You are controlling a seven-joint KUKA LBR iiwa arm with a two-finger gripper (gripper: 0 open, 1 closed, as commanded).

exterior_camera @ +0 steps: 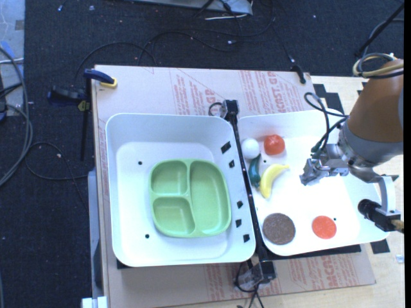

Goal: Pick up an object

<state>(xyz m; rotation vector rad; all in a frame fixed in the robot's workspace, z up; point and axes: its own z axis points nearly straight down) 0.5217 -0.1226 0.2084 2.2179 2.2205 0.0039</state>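
The right bin [302,124] holds a yellow banana [271,177], a red ball [274,144], a white ball [250,148], a teal item [255,168], a brown disc [279,228] and a flat red-orange disc [323,226]. My gripper [313,171] hangs over the right bin, to the right of the banana and above the red-orange disc. Nothing shows between its fingers. The grey arm with its orange band [379,111] covers the bin's right side.
The left bin [128,133] holds a green three-compartment tray [190,196]. Black clips [232,108] sit along the divide between the bins. Cables trail over the dark floor behind the bench, and a blue-and-yellow clamp [99,77] sits at its back left corner.
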